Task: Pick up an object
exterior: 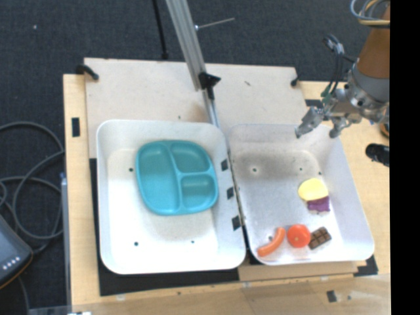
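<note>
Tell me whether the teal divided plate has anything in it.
Empty. The teal divided plate lies flat in the left bin, and all three compartments show bare teal; the toy food sits in the right bin.

A dark grey carpeted floor [79, 18] surrounds a light wooden bench [79, 195], on which a paler board [144, 90] lies toward the far side. A slanted metal pole [185, 31] rises from the board's middle and runs out past the top edge, with a thin black rod beside it. Black cables [29, 176] loop over the floor at the left, near a dark device [10, 251] at the lower-left corner; lighting is even.
</note>
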Action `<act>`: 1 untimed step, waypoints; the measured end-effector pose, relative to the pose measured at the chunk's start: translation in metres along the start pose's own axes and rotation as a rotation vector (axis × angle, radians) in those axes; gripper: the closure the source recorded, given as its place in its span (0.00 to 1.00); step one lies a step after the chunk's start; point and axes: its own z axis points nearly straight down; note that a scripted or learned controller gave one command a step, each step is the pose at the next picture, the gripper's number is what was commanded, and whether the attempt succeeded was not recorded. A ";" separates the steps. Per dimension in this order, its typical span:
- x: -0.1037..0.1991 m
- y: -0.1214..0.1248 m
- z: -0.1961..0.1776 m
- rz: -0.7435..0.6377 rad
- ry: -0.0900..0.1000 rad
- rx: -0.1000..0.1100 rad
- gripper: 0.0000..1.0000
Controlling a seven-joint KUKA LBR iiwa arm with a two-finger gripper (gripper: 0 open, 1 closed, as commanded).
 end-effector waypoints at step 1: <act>0.000 0.000 0.000 -0.001 -0.001 0.001 0.00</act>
